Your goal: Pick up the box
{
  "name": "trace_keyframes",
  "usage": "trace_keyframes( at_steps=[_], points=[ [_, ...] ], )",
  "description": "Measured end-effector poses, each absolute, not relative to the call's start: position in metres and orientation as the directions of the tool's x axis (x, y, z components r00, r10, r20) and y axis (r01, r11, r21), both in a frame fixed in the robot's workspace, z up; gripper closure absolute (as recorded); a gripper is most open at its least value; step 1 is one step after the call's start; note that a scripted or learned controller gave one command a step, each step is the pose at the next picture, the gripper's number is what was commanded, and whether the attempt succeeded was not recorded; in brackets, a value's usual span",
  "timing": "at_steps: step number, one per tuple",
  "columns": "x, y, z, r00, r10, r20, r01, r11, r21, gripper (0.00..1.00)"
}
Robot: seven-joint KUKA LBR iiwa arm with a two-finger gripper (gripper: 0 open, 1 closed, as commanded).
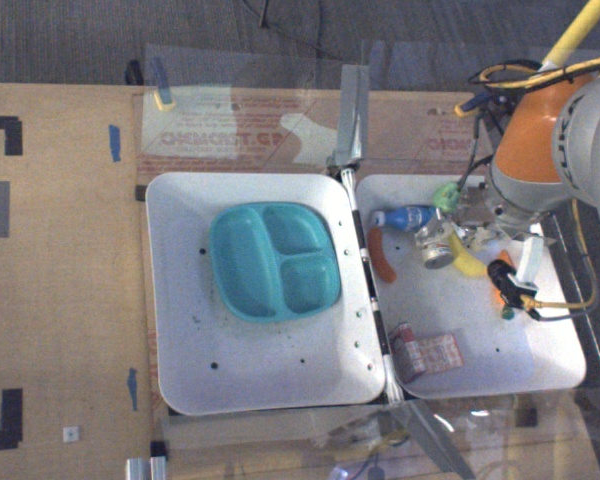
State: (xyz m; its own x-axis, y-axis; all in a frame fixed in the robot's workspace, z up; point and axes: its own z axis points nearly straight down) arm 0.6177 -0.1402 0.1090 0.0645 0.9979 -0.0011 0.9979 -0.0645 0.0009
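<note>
I see the box (429, 353) lying flat near the front of the right bin (550, 368), well apart from my gripper (450, 238) at the bin's back; I cannot tell its grip state.

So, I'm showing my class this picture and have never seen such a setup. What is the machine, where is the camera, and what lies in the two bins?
The camera looks down at a slant on a bench with two white bins. The machine is a robot arm, grey with an orange band, reaching in from the right over the right bin. Its gripper is low among the clutter; I can't tell whether it holds anything. The left bin holds a teal divided tray. The right bin holds the box near its front, a blue bottle, a red sausage-like piece, a banana and some smaller items.
</note>
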Motion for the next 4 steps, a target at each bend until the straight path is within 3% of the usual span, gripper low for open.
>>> trace_keyframes(
  at_steps=[1, 2, 3, 4],
  points=[
    [0.555, -0.151, 0.088, 0.185, 0.983, 0.001, 0.983, -0.185, 0.007, 0.0],
    [0.586, -0.1, 0.088, 0.45, 0.893, 0.001, 0.893, -0.45, 0.01, 0.0],
    [0.587, -0.1, 0.099, 0.447, 0.895, -0.002, 0.895, -0.447, 0.012, 1.0],
    [0.642, -0.134, 0.191, 0.654, 0.757, -0.002, 0.757, -0.654, -0.001, 1.0]
  ],
)
